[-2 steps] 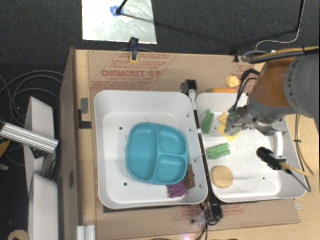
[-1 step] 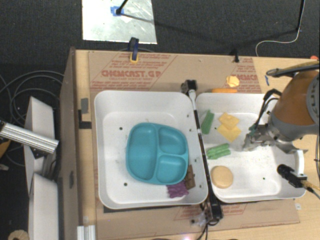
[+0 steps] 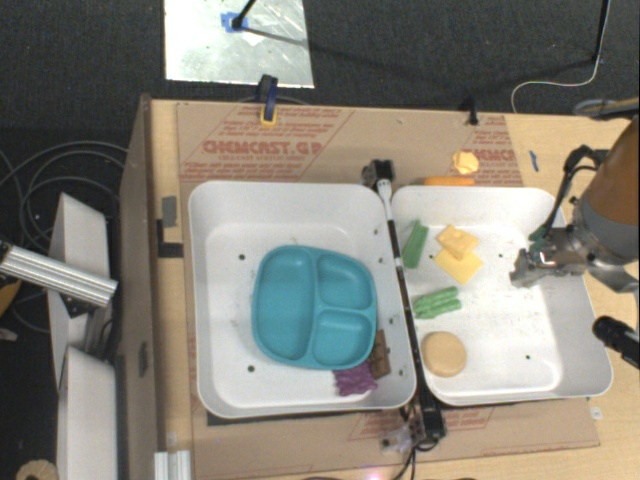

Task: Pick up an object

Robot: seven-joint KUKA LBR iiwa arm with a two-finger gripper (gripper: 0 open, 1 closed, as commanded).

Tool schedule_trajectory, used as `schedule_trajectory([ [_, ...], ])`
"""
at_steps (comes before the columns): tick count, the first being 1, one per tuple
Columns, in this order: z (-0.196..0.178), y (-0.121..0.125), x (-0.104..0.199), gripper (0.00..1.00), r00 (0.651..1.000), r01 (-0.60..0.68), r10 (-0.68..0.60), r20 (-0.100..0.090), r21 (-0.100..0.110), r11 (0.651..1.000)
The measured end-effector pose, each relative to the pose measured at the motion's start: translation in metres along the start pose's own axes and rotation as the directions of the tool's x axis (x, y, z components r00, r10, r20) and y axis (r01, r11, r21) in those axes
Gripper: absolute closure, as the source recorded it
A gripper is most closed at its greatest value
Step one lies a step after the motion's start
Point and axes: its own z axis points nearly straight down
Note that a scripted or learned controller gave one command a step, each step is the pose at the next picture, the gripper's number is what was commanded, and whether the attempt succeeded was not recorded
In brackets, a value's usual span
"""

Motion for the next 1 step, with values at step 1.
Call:
schedule_trajectory([
  [1, -0.0369, -0.0128, 0.0531, 1.00, 1.000, 0.002, -0.002, -0.001, 0.004, 1.000],
])
